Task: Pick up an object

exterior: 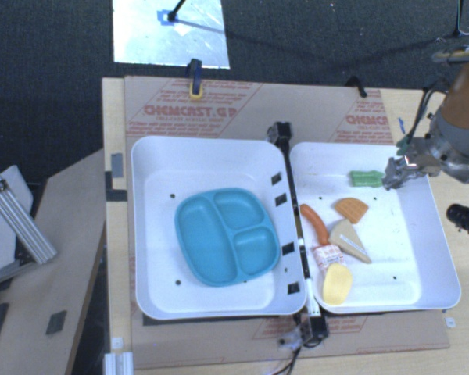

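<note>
Two shallow white bins side by side on tan cardboard-covered worktop (219, 100), seam between them clipped with black fasteners.

Nearest, right white bin (438, 287): pale yellow rounded block (337, 283) at front edge, touching small red-and-white packet (325, 255). Just behind: cream wedge-shaped piece (350, 241), orange carrot-like stick (314, 222) lying along seam side, tan-orange bread-shaped piece (351, 208). All bunched toward inner wall, probably scattered as grasp candidates, not arranged. Green flat rectangular block (366, 179) apart at the back, lying flat, clear on all sides; looks like the likely target.

Gripper (394, 175) low over bin, just right of green block, near or touching its end. Cannot tell how far open; nothing visibly between the tips, so no hold claimed. Grey arm with orange band (463, 104) entering from right, wrist angled down toward block.

Left white bin (152, 162): light blue three-compartment plastic tray (223, 237) flat, slightly rotated, compartments bare.

Farther back: yellow-and-black clamp (195, 80) pinning cardboard at rear edge. Beyond, dark carpet floor (47, 69) with shiny silver square sheet (170, 20). Aluminium extrusion rail (16, 221) at left.
</note>
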Controlling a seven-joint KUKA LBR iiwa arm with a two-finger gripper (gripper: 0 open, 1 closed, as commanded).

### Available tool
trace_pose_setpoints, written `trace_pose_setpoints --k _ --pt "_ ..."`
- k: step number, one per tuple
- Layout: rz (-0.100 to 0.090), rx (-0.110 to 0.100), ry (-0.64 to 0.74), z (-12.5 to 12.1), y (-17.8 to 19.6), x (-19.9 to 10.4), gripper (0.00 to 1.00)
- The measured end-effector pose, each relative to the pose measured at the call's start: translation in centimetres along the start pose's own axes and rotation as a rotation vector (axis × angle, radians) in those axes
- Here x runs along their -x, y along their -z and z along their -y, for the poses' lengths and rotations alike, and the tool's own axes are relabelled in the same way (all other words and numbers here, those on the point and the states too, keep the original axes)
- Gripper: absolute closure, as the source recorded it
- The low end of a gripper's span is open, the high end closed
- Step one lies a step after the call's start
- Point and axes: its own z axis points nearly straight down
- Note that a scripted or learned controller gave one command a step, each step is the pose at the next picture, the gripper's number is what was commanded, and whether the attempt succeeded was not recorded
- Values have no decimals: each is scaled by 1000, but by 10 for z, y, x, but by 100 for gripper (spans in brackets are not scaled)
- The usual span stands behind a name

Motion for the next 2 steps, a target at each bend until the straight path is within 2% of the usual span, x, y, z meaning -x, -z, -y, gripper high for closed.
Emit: trace_pose_setpoints --k 1,2 --pt "0 -3 0 12 -3 -47 100" --pt "-1 -2 0 9 -4 -92 100"
